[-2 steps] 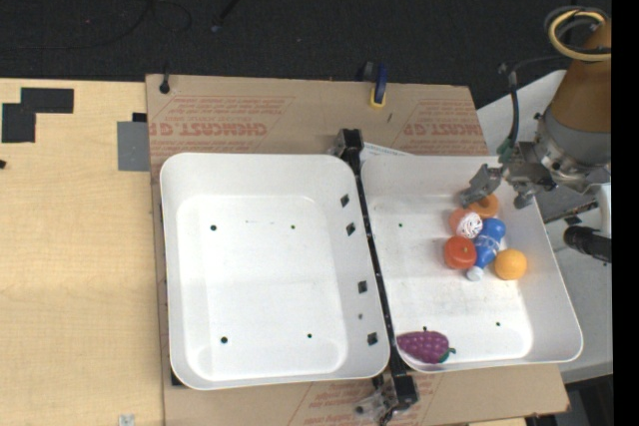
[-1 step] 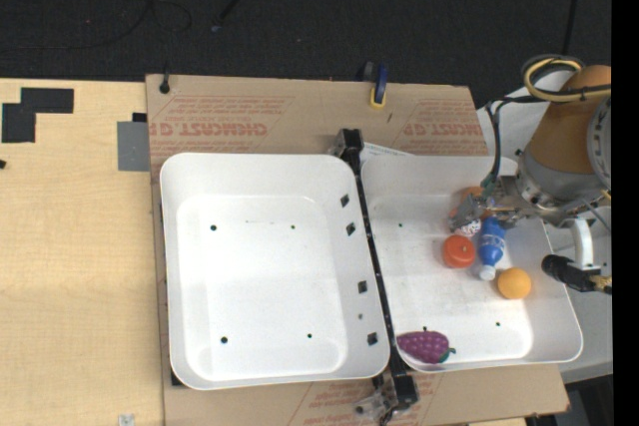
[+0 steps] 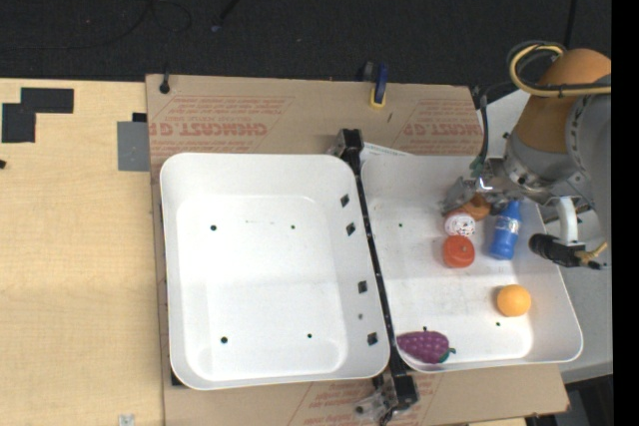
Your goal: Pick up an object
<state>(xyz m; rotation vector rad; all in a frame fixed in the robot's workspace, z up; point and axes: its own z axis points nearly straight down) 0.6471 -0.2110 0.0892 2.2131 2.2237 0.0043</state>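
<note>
**binwatcher:** So where is this pick at? From what I can see nothing is lifted yet. The hand [image 3: 477,187] is down low in the right bin [image 3: 419,205], at its far side, right over a small cluster of stuff — but every object looks like it's sitting on the bin floor.

**gripfan:** Agreed, I'd call it the approach or the start of a grasp, not more. Can you tell what the hand is doing?

**binwatcher:** Honestly no. It's a grey blur under the arm's orange band [image 3: 559,105], so whether it's spread or closed on something I cannot tell. There's a small orange-brown thing [image 3: 481,209] just under it that might be the target — too small to name.

**gripfan:** What's in the bins then?

**binwatcher:** Right bin has everything. A white speckled ball [image 3: 459,225] just left of the hand, a red-orange piece [image 3: 458,251] touching it on the near side, a blue bottle [image 3: 505,230] upright just right of those. Then an orange ball [image 3: 513,300] well apart, toward the near right corner, and a purple bunch of grapes [image 3: 423,346] at the near left corner against the rim.

**gripfan:** And the left bin [image 3: 190,214]?

**binwatcher:** Just a few dark dots on its floor. Both bins sit side by side on a cardboard sheet [image 3: 260,115] on the table [image 3: 70,254].

**gripfan:** So the whole lift is still to come.
</note>
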